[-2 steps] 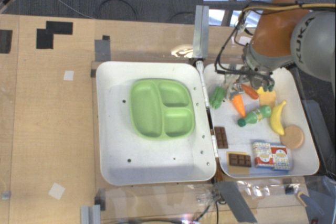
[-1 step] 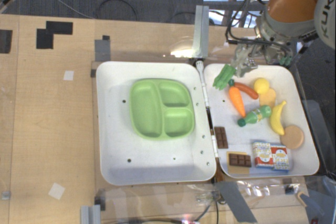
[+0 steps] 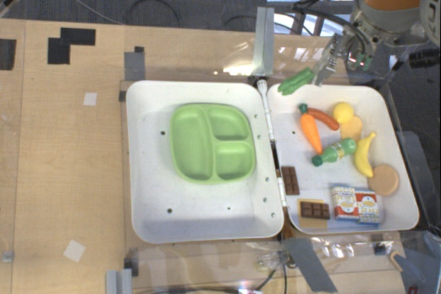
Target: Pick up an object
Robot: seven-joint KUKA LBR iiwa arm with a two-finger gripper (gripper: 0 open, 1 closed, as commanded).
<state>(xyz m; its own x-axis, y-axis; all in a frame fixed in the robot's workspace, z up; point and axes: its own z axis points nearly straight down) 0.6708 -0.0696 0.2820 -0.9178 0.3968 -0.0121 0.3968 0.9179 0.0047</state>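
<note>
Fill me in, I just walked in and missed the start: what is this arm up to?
The KUKA arm reaches in over the right bin. Its gripper has a green toy vegetable at its fingertips, raised near that bin's back left corner. Left in the bin are a carrot, a sausage, a lemon, a banana, a green bottle, chocolate pieces and a small carton. The left bin holds a green divided plate.

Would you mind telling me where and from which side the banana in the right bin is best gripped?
Grip the banana across its middle, coming straight down from above. It lies flat and nearly upright in the view, so set the jaws left and right of it. The green bottle on its left and the round cookie crowd its ends.
</note>
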